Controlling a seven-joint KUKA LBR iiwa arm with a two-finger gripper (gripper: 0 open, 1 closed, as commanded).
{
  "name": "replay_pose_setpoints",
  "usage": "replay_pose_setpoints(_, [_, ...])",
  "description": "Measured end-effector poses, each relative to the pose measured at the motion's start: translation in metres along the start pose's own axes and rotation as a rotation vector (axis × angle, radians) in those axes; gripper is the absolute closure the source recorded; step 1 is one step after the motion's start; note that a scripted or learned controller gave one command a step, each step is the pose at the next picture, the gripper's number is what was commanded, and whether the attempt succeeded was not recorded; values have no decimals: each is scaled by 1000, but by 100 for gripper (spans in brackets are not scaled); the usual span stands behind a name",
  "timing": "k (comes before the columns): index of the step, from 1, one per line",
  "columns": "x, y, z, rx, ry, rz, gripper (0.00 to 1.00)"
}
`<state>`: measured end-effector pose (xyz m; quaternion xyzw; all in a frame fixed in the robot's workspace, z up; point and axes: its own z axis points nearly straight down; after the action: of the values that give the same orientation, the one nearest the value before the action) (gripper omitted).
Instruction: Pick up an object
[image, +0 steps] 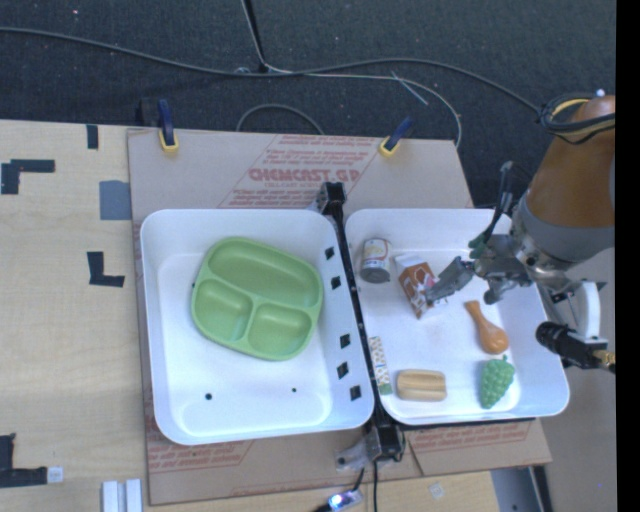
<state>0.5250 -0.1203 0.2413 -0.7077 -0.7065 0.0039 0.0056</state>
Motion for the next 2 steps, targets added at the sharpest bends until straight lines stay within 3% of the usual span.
replay_pose_setpoints(1, [0, 2, -6, -12, -2, -4, 0])
replay_pose_setpoints(2, [-2, -5, 56, -6, -2, -1, 0])
